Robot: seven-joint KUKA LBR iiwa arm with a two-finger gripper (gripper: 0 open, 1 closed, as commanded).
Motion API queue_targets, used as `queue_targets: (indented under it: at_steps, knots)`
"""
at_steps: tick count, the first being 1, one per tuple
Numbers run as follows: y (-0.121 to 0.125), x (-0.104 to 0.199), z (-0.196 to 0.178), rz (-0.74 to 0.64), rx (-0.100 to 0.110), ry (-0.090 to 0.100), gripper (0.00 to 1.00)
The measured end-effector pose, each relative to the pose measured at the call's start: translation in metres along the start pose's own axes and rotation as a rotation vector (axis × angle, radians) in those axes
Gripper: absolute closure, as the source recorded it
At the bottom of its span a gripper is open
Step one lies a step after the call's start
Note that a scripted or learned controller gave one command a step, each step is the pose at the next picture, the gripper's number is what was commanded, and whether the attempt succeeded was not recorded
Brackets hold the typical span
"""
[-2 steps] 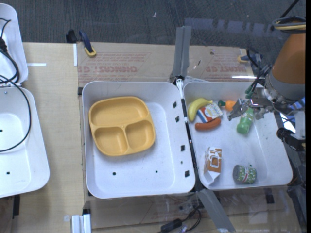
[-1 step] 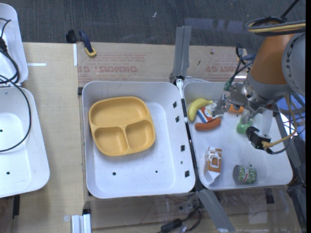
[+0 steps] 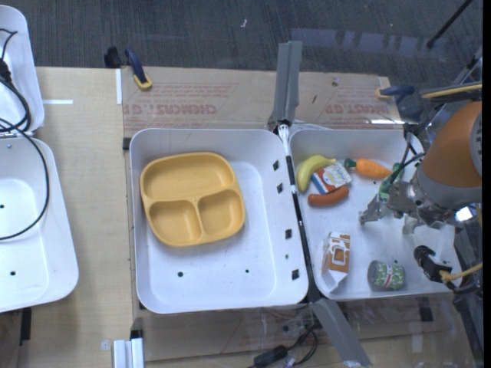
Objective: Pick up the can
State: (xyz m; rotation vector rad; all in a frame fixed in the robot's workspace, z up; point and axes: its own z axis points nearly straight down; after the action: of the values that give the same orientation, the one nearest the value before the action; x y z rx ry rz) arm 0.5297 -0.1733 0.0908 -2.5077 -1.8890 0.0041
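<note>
Gripper (image 3: pixel 377 211): over the right bin (image 3: pixel 360 291), in its middle-right part, hanging from the grey wrist under the orange band at the view's right edge.
Fingers: whether wide or narrow, cannot tell; the metal tips blur together. Nothing is seen between them.
Can (image 3: pixel 386 275): on the right bin's floor near its front-right corner, at about 6 o'clock from the gripper, near but apart from it. Green and grey label.
Can axis: it appears to lie on its side, long axis running roughly 3 to 9 o'clock across the view; not certain at this size.
Carton (image 3: pixel 337 253): small orange-and-white box just beside the can at its 9 o'clock, a narrow gap between them. Judged the closest obstacle to a closing grasp.
Carrot (image 3: pixel 371 169): at 12 o'clock from the gripper, near the bin's back wall.
Sausage (image 3: pixel 328 197): at 9 o'clock from the gripper, below a small packet (image 3: pixel 333 179) and a banana (image 3: pixel 310 169).
Left bin (image 3: pixel 153 282): holds a yellow divided tray (image 3: pixel 192 198), well apart from the can.
Table (image 3: pixel 77 106): carries both bins.
Way in: judged clear from above; bin wall close at the can's 6 o'clock.
</note>
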Motion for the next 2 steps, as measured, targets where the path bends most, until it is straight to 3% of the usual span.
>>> queue_targets:
  at_steps: [1,2]
  knots:
    - [-0.001,-0.034,-0.001,-0.026,0.002,0.013,0.00]
    - [0.056,-0.014,0.000,0.006,0.002,0.011,0.00]
